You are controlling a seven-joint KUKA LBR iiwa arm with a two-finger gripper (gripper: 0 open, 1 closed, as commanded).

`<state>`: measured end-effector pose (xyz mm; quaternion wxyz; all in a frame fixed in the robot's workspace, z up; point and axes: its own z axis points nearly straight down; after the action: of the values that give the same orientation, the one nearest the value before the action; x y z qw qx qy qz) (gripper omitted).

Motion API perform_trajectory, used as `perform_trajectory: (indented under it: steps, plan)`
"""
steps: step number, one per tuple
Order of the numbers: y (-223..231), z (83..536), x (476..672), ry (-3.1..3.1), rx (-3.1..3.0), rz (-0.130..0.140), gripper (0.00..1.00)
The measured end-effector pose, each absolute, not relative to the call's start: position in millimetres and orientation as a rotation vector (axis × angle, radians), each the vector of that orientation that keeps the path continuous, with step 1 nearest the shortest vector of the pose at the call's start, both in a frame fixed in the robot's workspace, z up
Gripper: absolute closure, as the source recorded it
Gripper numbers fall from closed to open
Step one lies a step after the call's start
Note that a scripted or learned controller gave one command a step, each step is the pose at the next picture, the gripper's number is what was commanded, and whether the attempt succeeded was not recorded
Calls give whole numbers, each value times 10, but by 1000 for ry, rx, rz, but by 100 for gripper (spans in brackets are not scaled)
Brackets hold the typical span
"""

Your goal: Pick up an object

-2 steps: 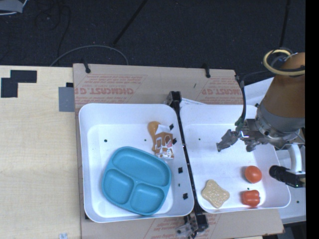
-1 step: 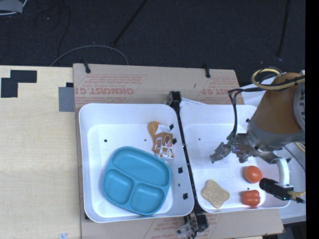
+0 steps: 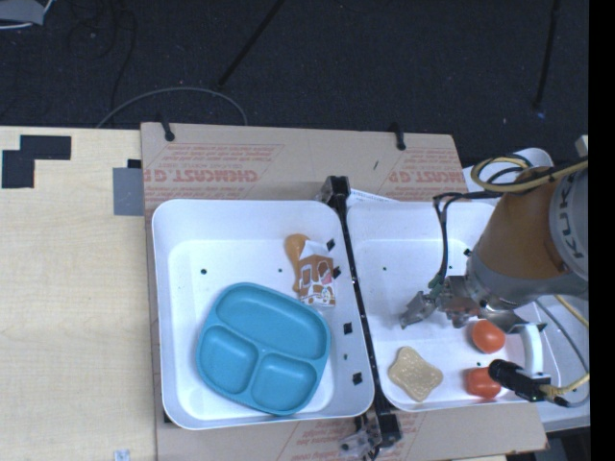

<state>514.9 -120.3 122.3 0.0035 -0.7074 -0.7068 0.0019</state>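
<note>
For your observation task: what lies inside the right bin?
In the right bin: a slice of toast, two tomatoes, and the gripper. The arm covers the bin's right part.

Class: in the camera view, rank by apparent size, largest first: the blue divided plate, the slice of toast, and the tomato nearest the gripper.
1. blue divided plate
2. slice of toast
3. tomato

We see a grey KUKA arm [image 3: 567, 229] with a broad orange-brown band [image 3: 519, 233] wrapped above its wrist and part of the maker's dark lettering on the grey shell. Black and yellow cables [image 3: 495, 173] loop along its upper side. The arm narrows to a dark metal hand [image 3: 421, 310] built of small grey and black parts.
</note>
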Motion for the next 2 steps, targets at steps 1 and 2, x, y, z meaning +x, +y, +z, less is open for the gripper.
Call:
perform_trajectory:
  steps: [1, 2]
  plan:
    - [-1214, 1346, 5155, -2211, -2224, 4, 100]
    - [-1124, 1845, 5123, -2223, -2220, -1, 100]
